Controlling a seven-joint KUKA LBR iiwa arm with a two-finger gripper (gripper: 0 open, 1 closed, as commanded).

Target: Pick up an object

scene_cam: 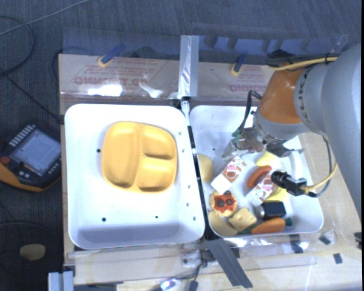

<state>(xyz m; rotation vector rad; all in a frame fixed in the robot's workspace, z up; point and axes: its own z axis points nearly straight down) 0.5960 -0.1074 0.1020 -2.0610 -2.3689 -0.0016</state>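
The right bin (pixel 213 126) holds several toy foods bunched at its near side. Among them are a red sausage (pixel 259 176), a white card with a red picture (pixel 233 170), a round pizza-like piece (pixel 224 203), an orange carrot (pixel 268 225), a black block (pixel 273 210) and a pale yellow piece (pixel 204 165). My gripper (pixel 244 140) hangs below the orange wrist band (pixel 280 102), low over the bin's middle and just behind the white card. I see nothing held in it.
The left bin (pixel 85 211) carries a yellow divided tray (pixel 138 155). A ridge (pixel 193 162) separates the two bins. The grey arm (pixel 333 96) covers the right bin's far right corner. A handheld pendant (pixel 30 156) lies on the floor to the left.
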